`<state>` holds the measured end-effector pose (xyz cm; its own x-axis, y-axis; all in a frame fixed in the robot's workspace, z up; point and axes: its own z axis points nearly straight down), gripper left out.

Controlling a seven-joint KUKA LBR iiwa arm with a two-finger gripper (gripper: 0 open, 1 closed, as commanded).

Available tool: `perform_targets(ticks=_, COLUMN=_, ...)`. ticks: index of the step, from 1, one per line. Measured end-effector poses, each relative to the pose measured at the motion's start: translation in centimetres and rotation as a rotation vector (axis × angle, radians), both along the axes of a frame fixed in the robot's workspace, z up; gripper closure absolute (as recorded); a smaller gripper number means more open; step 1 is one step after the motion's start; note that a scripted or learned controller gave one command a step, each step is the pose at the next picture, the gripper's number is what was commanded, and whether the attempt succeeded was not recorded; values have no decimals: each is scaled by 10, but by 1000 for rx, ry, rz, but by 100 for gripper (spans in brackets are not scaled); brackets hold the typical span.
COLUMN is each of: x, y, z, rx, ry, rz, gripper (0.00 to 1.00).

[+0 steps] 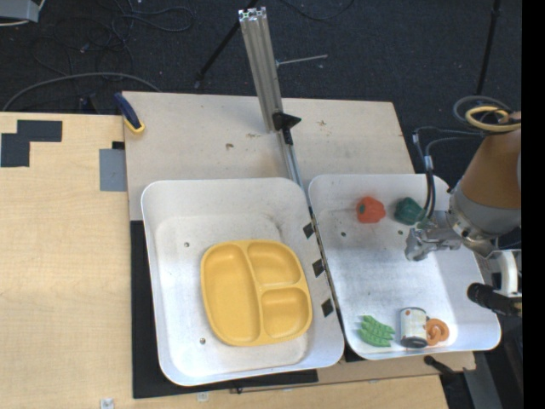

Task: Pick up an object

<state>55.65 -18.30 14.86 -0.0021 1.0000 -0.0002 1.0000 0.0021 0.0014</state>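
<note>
Bench (pixel 341 122) carried two white bins side by side. Left of them lay a pale wood panel (pixel 60 254) with dark cut-outs near its top edge. A blue-and-yellow tool (pixel 129 114) sat at the bench's far left corner.

Left bin (pixel 170 220): held one yellow tray (pixel 255 291) with three compartments, lying flat, right of centre and close to the divider side. Its compartments held nothing visible.

Between the bins, an aluminium post (pixel 262 66) rose from the bench, slanting toward the top of the view, with a black bracket at its base.

Right bin (pixel 375 271): a red-orange tomato-like object (pixel 370 210) lay in the far half, just left of a dark green object (pixel 408 210); the two were near but apart. At the near edge lay a green pod-like piece (pixel 375 331), then a small can (pixel 413 326) on its side, then an orange ring-shaped piece (pixel 437 331) touching or just beside the can.

Gripper (pixel 418 247) was over the right bin's right portion, just below the dark green object in the view and well apart from the near-edge group. Arm (pixel 494 181) entered from the right, orange band above grey wrist. Jaw state: could not tell; no object seen between them.
</note>
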Motion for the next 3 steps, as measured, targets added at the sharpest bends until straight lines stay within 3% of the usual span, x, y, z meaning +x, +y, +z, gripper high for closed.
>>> perform_targets(ticks=2, x=0, y=10, z=115, rx=0, ry=-1, rz=0, gripper=100)
perform_targets(ticks=3, x=-10, y=58, z=111, rx=3, ry=4, rz=2, gripper=100)
